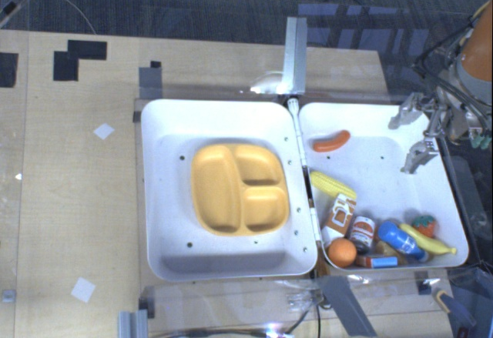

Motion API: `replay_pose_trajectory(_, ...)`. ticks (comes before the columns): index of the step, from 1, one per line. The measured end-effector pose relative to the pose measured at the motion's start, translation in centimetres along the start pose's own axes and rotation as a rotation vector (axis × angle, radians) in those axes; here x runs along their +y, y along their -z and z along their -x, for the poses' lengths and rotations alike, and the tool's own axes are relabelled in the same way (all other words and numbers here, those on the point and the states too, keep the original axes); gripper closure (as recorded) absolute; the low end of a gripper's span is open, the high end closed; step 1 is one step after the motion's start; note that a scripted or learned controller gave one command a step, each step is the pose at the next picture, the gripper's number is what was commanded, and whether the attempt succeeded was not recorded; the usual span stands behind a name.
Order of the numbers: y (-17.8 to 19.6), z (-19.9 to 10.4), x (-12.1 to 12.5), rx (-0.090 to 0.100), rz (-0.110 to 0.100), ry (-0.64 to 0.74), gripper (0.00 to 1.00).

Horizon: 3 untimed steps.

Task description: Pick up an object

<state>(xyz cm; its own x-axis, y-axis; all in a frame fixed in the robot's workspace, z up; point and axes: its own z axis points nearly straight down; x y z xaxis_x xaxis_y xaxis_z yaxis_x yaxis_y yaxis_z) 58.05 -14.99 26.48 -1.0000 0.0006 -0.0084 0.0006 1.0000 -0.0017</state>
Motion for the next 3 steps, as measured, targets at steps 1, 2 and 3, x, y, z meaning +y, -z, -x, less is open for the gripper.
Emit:
replay_pose_trajectory(1, -12.9, 0.2, -2.0, 0.013, 0.005, 0.072, 0.0)
replay_pose_trajectory(2, -14.7, -0.5, -4.9, 0.0, 0.001, 0.526, 0.0)
replay_pose_trajectory(3, -17.4, -5.6, -5.4, -0.009, -0.003, 0.746, 0.0)
